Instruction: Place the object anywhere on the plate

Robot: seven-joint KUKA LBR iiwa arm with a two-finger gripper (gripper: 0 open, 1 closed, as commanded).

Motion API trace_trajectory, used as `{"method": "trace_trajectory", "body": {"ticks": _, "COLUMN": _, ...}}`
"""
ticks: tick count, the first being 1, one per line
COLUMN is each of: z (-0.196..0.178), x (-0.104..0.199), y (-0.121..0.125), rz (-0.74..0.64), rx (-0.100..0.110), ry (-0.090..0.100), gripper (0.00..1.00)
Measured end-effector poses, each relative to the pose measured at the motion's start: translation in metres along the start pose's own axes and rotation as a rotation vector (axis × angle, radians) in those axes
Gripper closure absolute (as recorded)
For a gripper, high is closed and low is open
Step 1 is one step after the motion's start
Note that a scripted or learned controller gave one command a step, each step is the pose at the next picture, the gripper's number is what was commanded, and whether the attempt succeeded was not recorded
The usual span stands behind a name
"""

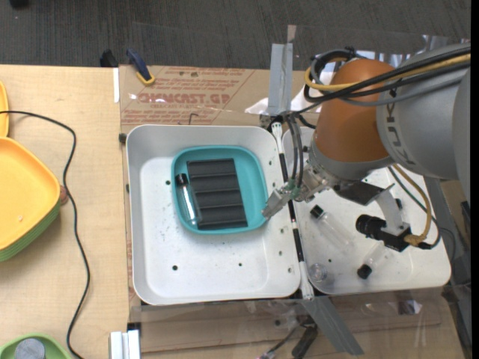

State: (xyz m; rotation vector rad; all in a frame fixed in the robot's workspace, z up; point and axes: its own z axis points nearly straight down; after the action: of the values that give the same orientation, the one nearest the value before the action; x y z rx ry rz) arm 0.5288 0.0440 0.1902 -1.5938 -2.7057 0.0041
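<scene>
Teal plate (221, 189) sits in your left bin (150, 260), bearing a dark ridged object (217, 193) at its centre. Your gripper (278, 200) hangs just right of the plate; I cannot tell its state.

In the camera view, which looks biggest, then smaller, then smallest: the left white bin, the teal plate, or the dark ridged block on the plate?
1. left white bin, biggest: it holds the plate with room around it.
2. teal plate, next.
3. dark ridged block, smallest: it fits inside the plate.
All three sit together, so nearness to the camera doesn't confuse this order.
</scene>
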Motion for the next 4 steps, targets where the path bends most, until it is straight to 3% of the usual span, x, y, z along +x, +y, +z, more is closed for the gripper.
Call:
{"method": "trace_trajectory", "body": {"ticks": 1, "z": 0.0, "x": -0.025, "y": 0.037, "rz": -0.003, "rx": -0.001, "ry": -0.001, "gripper": 0.0}}
{"method": "trace_trajectory", "body": {"ticks": 2, "z": -0.001, "x": -0.088, "y": 0.026, "rz": 0.016, "rx": -0.001, "ry": -0.001, "gripper": 0.0}}
{"method": "trace_trajectory", "body": {"ticks": 3, "z": -0.059, "x": -0.117, "y": 0.009, "rz": 0.067, "rx": -0.002, "ry": -0.001, "gripper": 0.0}}
{"method": "trace_trajectory", "body": {"ticks": 4, "z": -0.053, "x": -0.15, "y": 0.014, "rz": 0.077, "rx": -0.001, "ry": -0.001, "gripper": 0.0}}
